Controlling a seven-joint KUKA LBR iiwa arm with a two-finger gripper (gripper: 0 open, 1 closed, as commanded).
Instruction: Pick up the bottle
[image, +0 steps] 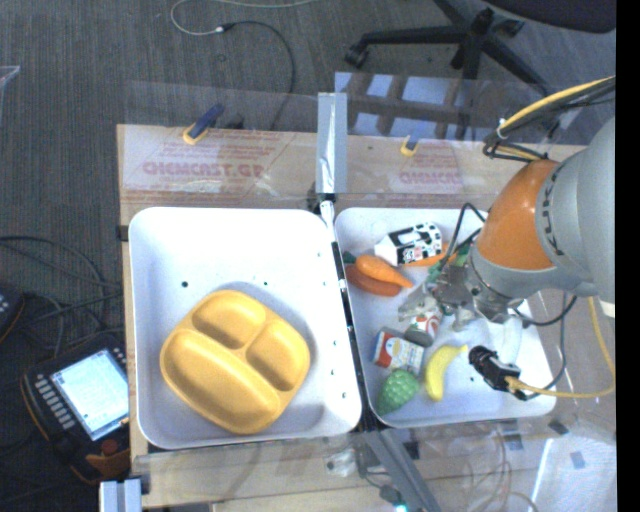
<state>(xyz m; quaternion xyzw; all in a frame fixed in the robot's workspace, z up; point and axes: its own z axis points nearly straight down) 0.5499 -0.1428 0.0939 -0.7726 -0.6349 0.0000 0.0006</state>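
A white bottle with black patches (414, 243) lies on its side at the back of the right bin (540, 400). My gripper (441, 301) hangs low over the middle of that bin, in front of the bottle and a little to its right, apart from it. Just under the gripper lies a small red and white thing (426, 323), partly covered by it. Nothing shows between the bottle and the gripper but bin floor and the carrot's end.
Also in the right bin are an orange carrot (377, 274) next to the bottle, a red and white carton (400, 351), a yellow banana (440, 370) and a green bumpy fruit (399, 389). A yellow compartment tray (236, 358) lies in the left bin (170, 240).
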